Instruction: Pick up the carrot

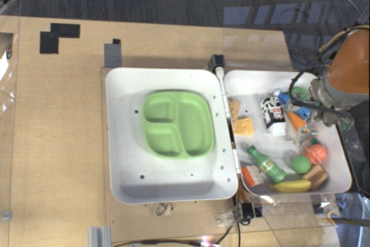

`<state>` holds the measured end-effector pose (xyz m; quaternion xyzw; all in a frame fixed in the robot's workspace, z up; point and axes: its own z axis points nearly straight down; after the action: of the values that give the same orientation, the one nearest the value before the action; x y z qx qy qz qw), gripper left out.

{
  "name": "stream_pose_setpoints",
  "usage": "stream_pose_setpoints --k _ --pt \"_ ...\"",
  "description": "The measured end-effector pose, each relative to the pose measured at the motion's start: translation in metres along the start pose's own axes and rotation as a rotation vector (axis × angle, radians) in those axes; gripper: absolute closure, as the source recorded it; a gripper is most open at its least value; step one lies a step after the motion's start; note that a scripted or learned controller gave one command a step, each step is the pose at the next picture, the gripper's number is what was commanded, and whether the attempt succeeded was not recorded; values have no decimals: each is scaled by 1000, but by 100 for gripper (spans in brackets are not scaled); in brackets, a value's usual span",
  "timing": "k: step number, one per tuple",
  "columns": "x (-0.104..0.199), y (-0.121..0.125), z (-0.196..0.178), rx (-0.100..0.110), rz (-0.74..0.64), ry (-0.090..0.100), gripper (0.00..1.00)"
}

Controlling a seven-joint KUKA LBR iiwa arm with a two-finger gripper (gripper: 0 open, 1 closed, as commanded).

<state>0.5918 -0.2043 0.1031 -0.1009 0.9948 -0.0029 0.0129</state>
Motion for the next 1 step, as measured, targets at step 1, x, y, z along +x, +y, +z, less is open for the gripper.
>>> stream_pose_setpoints --k 1 --pt "58 12 12 -2 173 9 0"
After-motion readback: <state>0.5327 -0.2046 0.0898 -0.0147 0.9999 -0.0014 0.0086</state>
